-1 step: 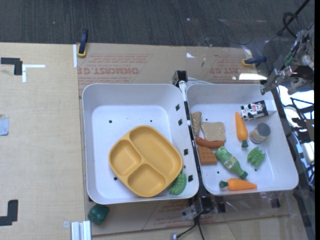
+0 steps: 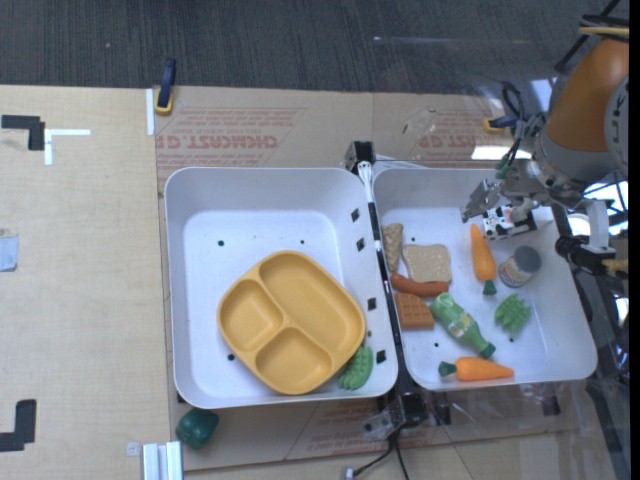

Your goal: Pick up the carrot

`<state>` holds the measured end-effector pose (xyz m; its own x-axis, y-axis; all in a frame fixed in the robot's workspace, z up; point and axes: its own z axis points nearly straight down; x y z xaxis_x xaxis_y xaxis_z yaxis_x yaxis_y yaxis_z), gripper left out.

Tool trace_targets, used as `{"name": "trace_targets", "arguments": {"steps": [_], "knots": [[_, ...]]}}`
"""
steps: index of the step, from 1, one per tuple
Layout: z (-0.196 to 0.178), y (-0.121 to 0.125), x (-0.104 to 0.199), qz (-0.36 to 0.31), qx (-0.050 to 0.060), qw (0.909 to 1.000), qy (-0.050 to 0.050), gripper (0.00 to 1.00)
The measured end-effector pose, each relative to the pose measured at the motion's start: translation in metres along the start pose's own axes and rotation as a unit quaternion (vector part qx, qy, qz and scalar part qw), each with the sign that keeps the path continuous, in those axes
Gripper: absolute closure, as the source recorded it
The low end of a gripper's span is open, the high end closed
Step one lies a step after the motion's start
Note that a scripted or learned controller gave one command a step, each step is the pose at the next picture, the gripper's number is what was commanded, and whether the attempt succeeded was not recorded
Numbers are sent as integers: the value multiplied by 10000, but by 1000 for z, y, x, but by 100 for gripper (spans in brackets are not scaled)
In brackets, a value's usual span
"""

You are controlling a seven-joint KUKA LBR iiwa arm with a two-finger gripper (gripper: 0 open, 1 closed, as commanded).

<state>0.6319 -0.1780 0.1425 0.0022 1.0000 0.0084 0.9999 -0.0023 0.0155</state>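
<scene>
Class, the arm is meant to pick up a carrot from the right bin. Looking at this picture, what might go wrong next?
1. Two carrots lie in the right bin: one near the hand, another by the front wall. The hand may settle on neither cleanly.
2. A grey round object sits close beside the near carrot and could be bumped or caught instead.
3. The front carrot lies near the wall, leaving little room for the hand.

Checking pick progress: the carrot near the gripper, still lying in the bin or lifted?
In the bin. The carrot lies flat on the right bin floor, beside the gripper, not between its fingers.
</scene>
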Motion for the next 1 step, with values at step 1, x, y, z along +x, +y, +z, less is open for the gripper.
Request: {"name": "trace_targets", "arguments": {"steps": [1], "knots": [[8,-6,5,607,-127,9981,17,0]]}}
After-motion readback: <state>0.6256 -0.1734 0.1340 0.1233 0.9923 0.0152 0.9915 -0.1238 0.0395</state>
